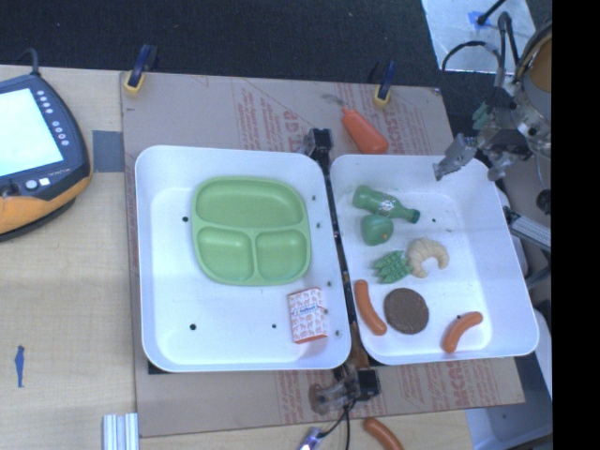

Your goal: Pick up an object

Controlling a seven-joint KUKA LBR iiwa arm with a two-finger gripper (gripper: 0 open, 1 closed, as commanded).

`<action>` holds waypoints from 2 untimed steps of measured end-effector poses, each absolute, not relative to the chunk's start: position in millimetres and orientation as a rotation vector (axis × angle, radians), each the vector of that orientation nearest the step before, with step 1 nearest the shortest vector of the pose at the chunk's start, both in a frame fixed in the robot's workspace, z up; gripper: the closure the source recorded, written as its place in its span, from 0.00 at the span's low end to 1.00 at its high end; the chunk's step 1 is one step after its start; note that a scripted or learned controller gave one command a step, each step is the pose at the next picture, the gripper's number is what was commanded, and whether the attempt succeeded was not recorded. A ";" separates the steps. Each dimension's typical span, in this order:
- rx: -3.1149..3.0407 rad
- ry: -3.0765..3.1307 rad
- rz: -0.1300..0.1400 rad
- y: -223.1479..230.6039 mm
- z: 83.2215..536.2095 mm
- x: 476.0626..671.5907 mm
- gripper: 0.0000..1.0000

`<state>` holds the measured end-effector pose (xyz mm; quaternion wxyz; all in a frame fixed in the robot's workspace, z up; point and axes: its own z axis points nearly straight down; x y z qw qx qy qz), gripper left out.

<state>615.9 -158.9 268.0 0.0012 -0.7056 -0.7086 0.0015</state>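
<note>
The right bin holds a green bottle, a green pepper, a leafy green piece, a croissant, a brown round patty and two sausages. The left bin holds a green divided plate and a small red and white carton. My gripper hangs over the right bin's far right corner, above and apart from every object, with nothing seen in it.
An orange carrot lies on the cardboard behind the bins. Another sausage lies in front of them. A teach pendant rests at the left. Clamps hold the cardboard's far edge.
</note>
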 end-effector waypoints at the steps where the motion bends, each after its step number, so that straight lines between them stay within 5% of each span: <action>1: -2.211 -2.225 0.008 -94.8 135.0 588.8 0.00; 2: -2.212 -2.228 0.007 -98.4 91.0 630.5 0.00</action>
